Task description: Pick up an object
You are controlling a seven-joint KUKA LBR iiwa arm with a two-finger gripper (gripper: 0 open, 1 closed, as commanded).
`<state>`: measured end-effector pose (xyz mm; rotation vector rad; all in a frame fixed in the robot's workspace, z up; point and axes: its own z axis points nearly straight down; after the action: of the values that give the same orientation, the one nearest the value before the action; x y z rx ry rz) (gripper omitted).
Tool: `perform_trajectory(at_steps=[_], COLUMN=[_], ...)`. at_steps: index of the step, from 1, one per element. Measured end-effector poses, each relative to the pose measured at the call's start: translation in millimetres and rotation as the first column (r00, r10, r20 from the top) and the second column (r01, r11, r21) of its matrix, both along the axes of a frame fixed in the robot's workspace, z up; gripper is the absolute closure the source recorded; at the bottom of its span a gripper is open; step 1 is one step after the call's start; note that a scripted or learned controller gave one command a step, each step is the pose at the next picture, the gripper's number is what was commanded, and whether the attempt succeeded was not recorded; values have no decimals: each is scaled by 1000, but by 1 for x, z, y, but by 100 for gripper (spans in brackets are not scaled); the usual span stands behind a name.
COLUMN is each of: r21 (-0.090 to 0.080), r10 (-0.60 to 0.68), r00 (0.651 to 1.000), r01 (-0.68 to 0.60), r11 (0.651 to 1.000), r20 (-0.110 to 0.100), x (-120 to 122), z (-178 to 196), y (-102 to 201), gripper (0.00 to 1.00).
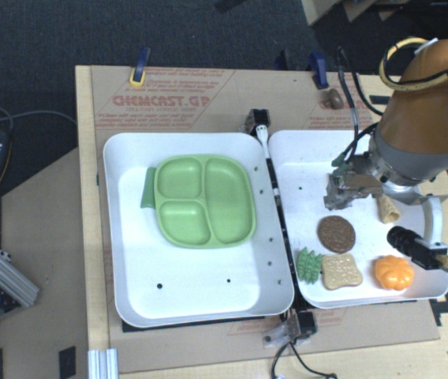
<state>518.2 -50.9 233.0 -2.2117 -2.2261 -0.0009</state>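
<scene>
- Looks like a robotics lab, not a kitchen or anyone's home.
- Bench (pixel 208 93) topped with brown cardboard-like sheeting printed "CHEMCAST", held down by blue and yellow clamps (pixel 139 68) along the far edge.
- Two shallow white bins (pixel 129 235) butted side by side, wired hardware at the seam.
- Grey-and-orange industrial arm (pixel 425 105) reaching in from the right.
- Loose cables (pixel 19 121) trailing over dark carpet, aluminium framing (pixel 3 271) at the left.
- Toy-looking food (pixel 341 272) as test pieces.

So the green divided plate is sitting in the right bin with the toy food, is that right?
Not quite. The camera view shows the green divided plate in the left bin, by itself. The toy food lies in the right bin.
</scene>
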Motion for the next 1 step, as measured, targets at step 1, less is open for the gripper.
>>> perform_trajectory(at_steps=[1], r21=[-2], r10=[-7], r00=[1000], r01=[7], r11=[1000], r20=[-2], x=[-2], z=[-18], y=[-2], gripper=[100])
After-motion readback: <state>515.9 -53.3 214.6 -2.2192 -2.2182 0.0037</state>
